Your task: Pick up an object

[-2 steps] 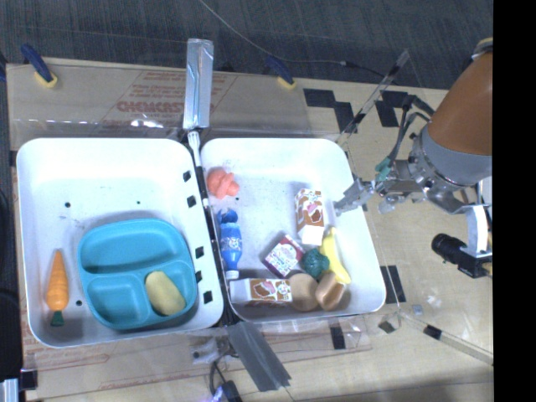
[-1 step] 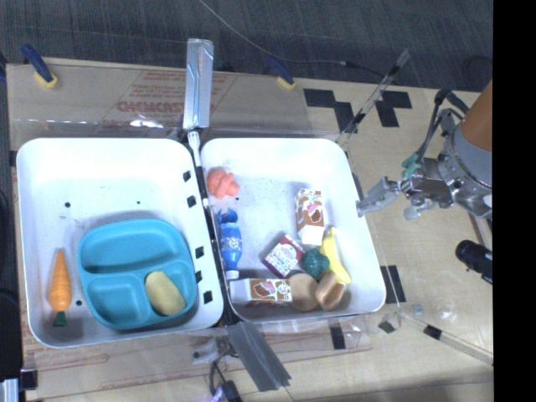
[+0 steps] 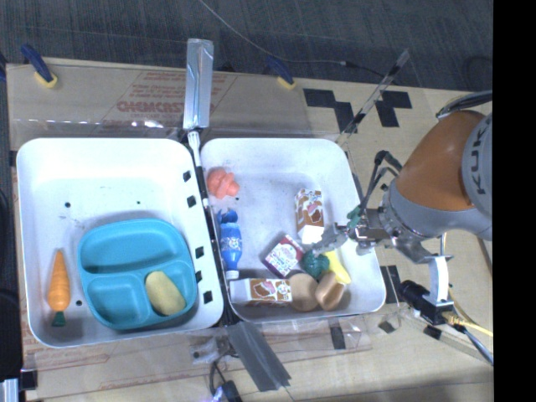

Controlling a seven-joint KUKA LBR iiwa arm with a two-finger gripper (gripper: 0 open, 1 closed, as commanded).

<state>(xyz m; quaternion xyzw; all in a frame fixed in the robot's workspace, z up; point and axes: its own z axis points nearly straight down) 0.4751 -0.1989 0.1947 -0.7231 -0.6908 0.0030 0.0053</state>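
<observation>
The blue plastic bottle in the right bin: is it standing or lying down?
Lying down: the blue plastic bottle shows its full length along the right bin's left wall.

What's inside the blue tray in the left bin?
A yellow potato lies in the blue tray, in its lower right compartment. Whatever is under the tray is covered.

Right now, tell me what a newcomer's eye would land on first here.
First, the bright blue divided plastic tray in the left white bin, a yellow potato-shaped toy in its lower right compartment. Then the grey arm's orange band at right, its pincer over the cluttered right white bin.
</observation>
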